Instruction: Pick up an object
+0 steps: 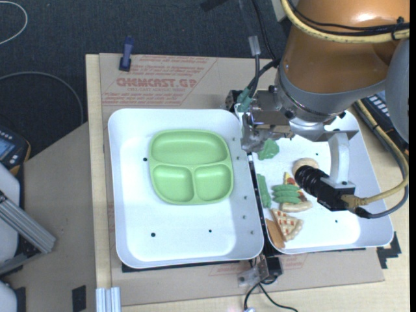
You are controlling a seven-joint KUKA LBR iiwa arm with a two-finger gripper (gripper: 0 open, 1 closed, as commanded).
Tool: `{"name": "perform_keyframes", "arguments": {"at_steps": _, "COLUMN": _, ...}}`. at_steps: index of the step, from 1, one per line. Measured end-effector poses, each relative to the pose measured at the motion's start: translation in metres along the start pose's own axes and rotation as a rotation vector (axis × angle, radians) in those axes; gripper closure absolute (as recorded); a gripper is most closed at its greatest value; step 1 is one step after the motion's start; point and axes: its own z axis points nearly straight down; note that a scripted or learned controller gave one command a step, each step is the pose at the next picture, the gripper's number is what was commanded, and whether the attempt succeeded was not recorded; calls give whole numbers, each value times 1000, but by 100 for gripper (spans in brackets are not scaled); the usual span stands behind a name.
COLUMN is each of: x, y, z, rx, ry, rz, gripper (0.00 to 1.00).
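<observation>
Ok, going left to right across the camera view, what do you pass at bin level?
Left white bin → green divided plate → green toy leaf by the gripper → waffle-patterned wedge → right white bin.

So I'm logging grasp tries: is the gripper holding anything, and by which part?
Cannot be told. The gripper sits beside a green toy, touching or just above it; no hold shows.

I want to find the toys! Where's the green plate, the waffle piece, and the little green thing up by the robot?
green plate [191, 166]: camera view, on the ridge where its three sections meet.
waffle piece [288, 225]: camera view, middle of its gridded top.
little green thing [268, 149]: camera view, middle of the leafy lump.
</observation>
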Motion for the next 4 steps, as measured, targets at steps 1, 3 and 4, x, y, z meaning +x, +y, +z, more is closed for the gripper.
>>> {"name": "perform_keyframes", "arguments": {"at_steps": 1, "x": 62, "y": 12, "z": -22, "rx": 5, "ry": -1, "rz": 0, "gripper": 100}}
{"name": "perform_keyframes", "arguments": {"at_steps": 3, "x": -19, "y": -1, "z": 95, "rx": 7, "ry": -5, "rz": 13, "gripper": 100}}
{"name": "perform_keyframes", "arguments": {"at_steps": 4, "x": -16, "y": -1, "z": 86, "rx": 7, "ry": -3, "rz": 9, "gripper": 100}}
